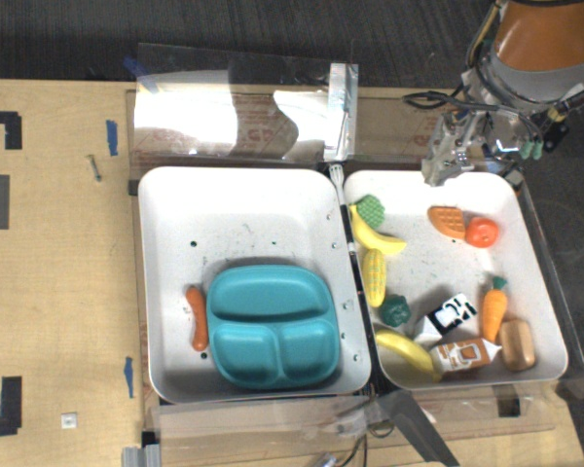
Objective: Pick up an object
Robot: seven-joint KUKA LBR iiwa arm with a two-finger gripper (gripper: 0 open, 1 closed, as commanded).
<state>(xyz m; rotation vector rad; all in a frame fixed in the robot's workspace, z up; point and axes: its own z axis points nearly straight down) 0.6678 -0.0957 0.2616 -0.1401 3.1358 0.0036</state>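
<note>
Hovering claw (446, 168), waffle (448, 222) just below, apart.

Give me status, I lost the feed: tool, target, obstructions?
Tool above right bin's far rim, nothing held. Tomato and waffle nearest. Nothing blocking them.

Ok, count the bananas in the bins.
2, both in the right bin: one banana near its upper-left corner beside the divider, another banana along the bottom-left edge. More could be hidden under other toys.
</note>
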